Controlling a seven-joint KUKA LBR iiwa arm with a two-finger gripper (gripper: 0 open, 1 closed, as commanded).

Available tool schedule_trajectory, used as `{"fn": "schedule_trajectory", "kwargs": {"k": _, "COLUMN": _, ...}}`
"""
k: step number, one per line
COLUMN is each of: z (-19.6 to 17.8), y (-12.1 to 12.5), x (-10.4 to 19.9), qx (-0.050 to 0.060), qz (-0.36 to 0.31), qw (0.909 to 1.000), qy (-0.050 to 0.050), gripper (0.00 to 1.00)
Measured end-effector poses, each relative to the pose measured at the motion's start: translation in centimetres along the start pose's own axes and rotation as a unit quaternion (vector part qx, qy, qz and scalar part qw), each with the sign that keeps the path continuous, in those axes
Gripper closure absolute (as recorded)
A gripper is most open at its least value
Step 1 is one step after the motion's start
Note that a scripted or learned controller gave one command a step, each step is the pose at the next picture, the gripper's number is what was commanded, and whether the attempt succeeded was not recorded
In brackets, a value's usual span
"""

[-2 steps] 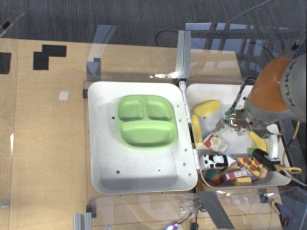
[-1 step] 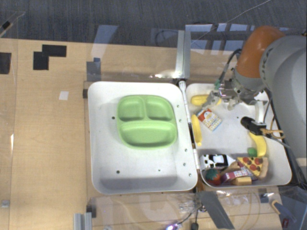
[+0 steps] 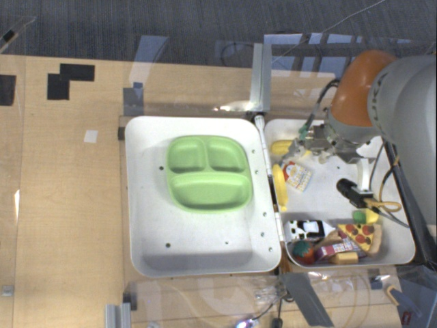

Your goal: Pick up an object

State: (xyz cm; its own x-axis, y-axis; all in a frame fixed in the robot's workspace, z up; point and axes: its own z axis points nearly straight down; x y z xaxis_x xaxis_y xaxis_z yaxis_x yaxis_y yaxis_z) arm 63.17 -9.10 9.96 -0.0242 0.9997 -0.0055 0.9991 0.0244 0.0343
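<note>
Two white bins side by side on wooden bench (image 3: 61, 203). Left bin (image 3: 140, 203): green three-compartment plate (image 3: 208, 171) lying flat, near middle. Right bin (image 3: 328, 200): clutter. Yellow long piece (image 3: 279, 184) along left wall; white packet with red print (image 3: 298, 176) just beside it. Black-and-white toy (image 3: 305, 229), pizza-slice toy (image 3: 358, 236) and yellow-green block (image 3: 365, 216) crowd near edge. Arm (image 3: 403, 108) enters from right, orange band (image 3: 355, 91) above wrist. Gripper (image 3: 311, 142) low over right bin's far left corner, next to yellow lump (image 3: 280, 146).

bulky grey arm (image 3: 408, 94), rounded orange band (image 3: 356, 87), thin black cables (image 3: 400, 186) by the wrist
</note>
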Motion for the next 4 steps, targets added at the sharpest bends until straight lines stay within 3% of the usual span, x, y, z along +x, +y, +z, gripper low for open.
{"fn": "schedule_trajectory", "kwargs": {"k": 1, "z": -0.2, "y": -1.8, "x": 0.3, "qx": -0.004, "qz": 0.005, "qw": 1.0, "qy": 0.0, "gripper": 0.0}}
{"fn": "schedule_trajectory", "kwargs": {"k": 2, "z": 0.7, "y": 3.7, "x": 0.0, "qx": 0.023, "qz": -0.003, "qw": 0.9997, "qy": 0.004, "gripper": 0.0}}
{"fn": "schedule_trajectory", "kwargs": {"k": 3, "z": -0.1, "y": 3.7, "x": 0.0, "qx": 0.027, "qz": -0.006, "qw": 0.9996, "qy": 0.003, "gripper": 1.0}}
{"fn": "schedule_trajectory", "kwargs": {"k": 4, "z": -10.7, "y": 4.4, "x": 5.5, "qx": 0.015, "qz": -0.033, "qw": 0.9994, "qy": 0.003, "gripper": 1.0}}
